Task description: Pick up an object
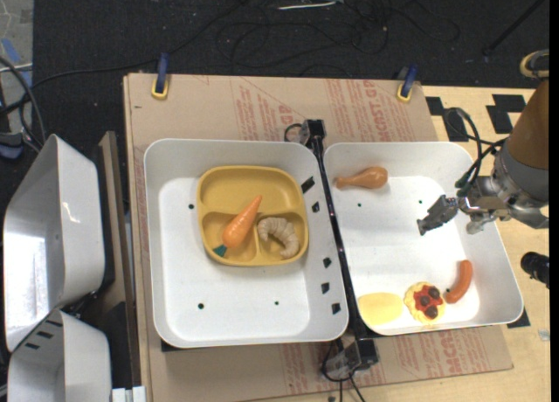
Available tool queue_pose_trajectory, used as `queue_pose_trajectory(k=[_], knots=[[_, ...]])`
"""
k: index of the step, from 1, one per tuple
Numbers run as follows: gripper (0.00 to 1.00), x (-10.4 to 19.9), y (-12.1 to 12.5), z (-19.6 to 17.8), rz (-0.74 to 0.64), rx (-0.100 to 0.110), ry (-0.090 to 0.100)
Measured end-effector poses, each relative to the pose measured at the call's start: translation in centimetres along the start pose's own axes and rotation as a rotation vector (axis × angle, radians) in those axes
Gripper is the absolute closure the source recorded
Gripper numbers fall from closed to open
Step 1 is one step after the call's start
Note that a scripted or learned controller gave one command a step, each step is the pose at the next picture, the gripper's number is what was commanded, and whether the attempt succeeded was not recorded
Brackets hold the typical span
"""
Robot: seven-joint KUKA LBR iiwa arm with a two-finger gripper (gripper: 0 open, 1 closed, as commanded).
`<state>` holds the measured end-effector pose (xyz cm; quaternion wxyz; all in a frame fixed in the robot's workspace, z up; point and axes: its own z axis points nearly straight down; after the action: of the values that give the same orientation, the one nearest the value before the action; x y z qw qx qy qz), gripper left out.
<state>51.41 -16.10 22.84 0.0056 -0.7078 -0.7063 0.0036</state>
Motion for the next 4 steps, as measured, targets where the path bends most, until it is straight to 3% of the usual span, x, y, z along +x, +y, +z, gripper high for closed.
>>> queue_pose_trajectory(k=[1, 4], knots=[[0.0, 0.1, 0.3, -0.6, -0.004, -0.012, -0.002], [0.0, 1.5, -0.2, 13.9, 0.0, -0.009, -0.002]])
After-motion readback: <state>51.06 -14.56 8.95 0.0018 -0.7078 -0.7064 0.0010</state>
